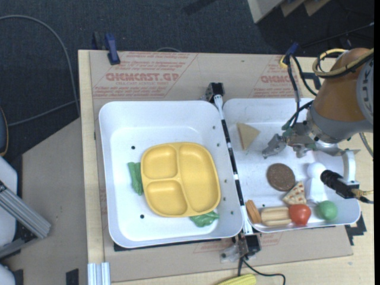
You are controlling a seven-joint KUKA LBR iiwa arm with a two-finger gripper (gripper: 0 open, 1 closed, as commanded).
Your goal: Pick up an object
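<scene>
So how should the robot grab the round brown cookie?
The cookie lies flat in the right bin, so come straight down from above and pinch across its round edge. Best to close along the line toward the tan wedge, where there is bare floor. The cracker crowds its lower right.

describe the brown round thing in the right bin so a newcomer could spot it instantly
Go to the right-hand bin, beside the one with the yellow divided plate. Near its middle lies a flat brown disc, like a burger patty. It is the bin's only dark, round, flat item; the red tomato and green ball are bright.
</scene>
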